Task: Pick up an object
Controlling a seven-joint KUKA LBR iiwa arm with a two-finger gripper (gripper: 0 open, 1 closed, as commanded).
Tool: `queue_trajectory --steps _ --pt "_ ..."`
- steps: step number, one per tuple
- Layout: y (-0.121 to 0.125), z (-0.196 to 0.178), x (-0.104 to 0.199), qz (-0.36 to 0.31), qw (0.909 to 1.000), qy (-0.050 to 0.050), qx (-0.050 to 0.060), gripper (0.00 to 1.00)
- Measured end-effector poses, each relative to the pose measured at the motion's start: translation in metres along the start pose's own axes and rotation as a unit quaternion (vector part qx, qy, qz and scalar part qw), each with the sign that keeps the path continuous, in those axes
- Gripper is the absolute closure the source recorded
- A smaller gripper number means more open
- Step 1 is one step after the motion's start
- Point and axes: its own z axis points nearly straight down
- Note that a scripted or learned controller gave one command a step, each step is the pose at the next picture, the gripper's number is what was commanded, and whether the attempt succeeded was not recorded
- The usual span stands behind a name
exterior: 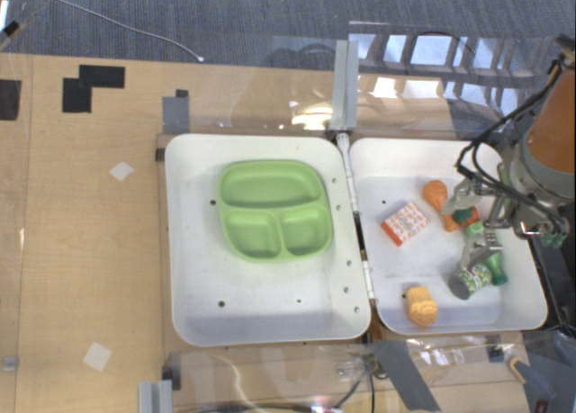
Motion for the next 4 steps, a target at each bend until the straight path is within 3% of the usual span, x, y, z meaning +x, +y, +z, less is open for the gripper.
queue_trajectory --steps 1,2,3,4 --pt "0.018 0.158 -0.035 0.079 0.9968 -0.010 0.000 0.00" --pt "0.018 0.143 -0.041 0.075 0.9969 -0.021 0.001 1.00" --pt "0.083 0.037 -0.044 0.166 0.9861 -0.004 -0.002 1.00" --pt "0.104 0.013 0.005 0.000 1.0000 -0.001 -0.001 1.00"
